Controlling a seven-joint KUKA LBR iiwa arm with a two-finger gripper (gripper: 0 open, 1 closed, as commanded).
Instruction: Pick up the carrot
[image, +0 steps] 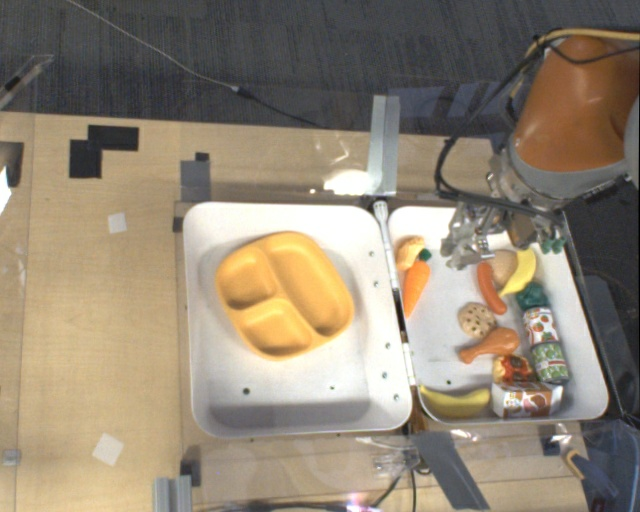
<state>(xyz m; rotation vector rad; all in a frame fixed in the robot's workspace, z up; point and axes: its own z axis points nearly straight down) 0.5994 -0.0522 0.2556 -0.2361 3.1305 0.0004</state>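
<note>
The carrot (415, 286) lies in the right bin (440, 345), hard against its left wall, orange with a green top pointing to the back. My gripper (466, 243) hangs over the back of that bin, up and to the right of the carrot and apart from it. Its metal fingers (455, 250) point down with nothing between them that I can make out.
A yellow divided plate (284, 293) sits in the left bin (230, 400). The right bin also holds a sausage (490, 287), a cookie (476, 319), a drumstick (490, 346), two bananas (455, 401), a pale roll (407, 249) and cans (542, 345) along the right wall.
</note>
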